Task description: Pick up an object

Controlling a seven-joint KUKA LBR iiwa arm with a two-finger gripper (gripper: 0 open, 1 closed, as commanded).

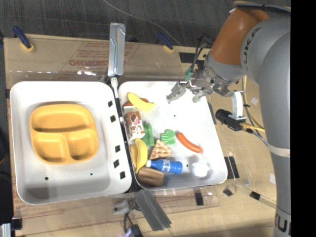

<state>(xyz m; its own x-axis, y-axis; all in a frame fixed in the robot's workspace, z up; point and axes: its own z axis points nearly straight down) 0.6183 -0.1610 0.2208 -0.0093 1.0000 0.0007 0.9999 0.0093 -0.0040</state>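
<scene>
My gripper (186, 94) hangs open over the back of the right bin (210, 130), its two grey fingers spread with nothing between them. Toy food lies below and to its left: a yellow banana (139, 101) at the back left, a small carton (133, 122), a green piece (168, 137), an orange-red sausage (189, 142), a pizza slice (160, 150), a second banana (140, 154), a blue bottle (165, 166), a brown piece (150, 177) and a white lump (200, 169). The nearest item, the back banana, lies apart from the fingers.
The left bin (19, 132) holds a yellow divided tray (64, 132). A metal post (116, 48) stands at the back between the bins. The grey arm with its orange band (237, 26) reaches in from the right over the bench.
</scene>
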